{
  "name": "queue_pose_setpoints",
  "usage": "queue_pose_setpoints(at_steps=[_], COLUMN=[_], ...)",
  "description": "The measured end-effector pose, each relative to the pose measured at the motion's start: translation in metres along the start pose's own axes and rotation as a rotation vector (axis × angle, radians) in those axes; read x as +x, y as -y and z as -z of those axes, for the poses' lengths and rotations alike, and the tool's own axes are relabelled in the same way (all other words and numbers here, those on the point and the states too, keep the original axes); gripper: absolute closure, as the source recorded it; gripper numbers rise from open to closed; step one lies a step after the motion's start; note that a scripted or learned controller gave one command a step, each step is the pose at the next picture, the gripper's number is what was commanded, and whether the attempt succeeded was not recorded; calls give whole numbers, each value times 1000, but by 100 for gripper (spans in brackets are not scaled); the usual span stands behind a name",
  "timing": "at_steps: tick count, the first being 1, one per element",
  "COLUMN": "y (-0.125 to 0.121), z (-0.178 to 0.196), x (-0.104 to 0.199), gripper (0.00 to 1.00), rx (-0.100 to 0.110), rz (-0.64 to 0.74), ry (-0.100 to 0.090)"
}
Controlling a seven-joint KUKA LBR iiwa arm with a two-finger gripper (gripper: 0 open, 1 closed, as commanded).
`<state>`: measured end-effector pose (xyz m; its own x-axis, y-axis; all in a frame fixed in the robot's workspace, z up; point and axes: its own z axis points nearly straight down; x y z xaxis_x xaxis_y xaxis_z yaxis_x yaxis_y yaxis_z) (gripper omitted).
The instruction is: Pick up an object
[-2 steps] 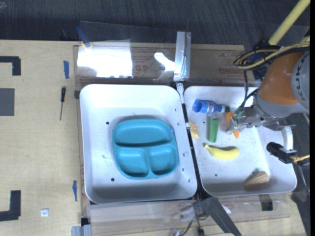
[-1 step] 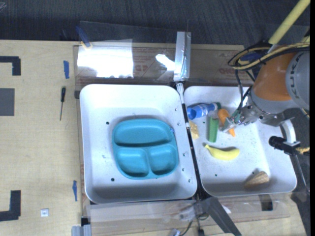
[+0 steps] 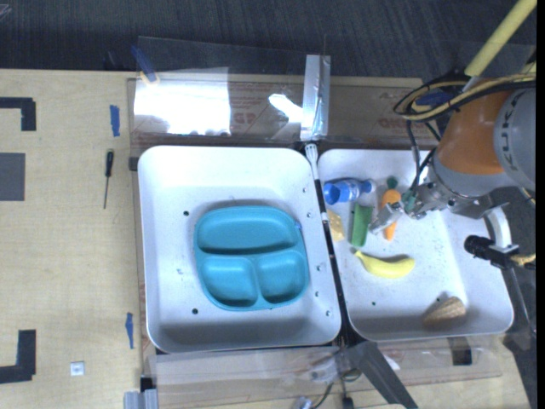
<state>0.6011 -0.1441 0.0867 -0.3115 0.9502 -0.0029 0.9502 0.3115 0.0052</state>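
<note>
No readable text, brand names, numbers or signs anywhere. Cardboard strip (image 3: 255,113) behind the bins carries faint reddish print, too blurred and glared-over to read. Blue-capped bottle (image 3: 346,192) in the right bin (image 3: 477,301) has no legible label. Black corner marks (image 3: 23,113) on the tabletop (image 3: 60,254) are shapes, not letters.

- I see a yellow banana (image 3: 387,265) lying flat mid-bin in the right bin (image 3: 485,296).
- A green block (image 3: 361,226) stands just above it, beside a blue bottle (image 3: 345,192) on its side.
- An orange carrot-like piece (image 3: 390,204) sits near them.
- A tan bread-like lump (image 3: 445,310) lies near the bin's lower right corner.
</note>
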Motion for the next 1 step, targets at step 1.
queue_pose_setpoints(at_steps=[1], y=[-2], z=[11], x=[-1], gripper=[100], rx=[-5], rz=[0], ry=[3])
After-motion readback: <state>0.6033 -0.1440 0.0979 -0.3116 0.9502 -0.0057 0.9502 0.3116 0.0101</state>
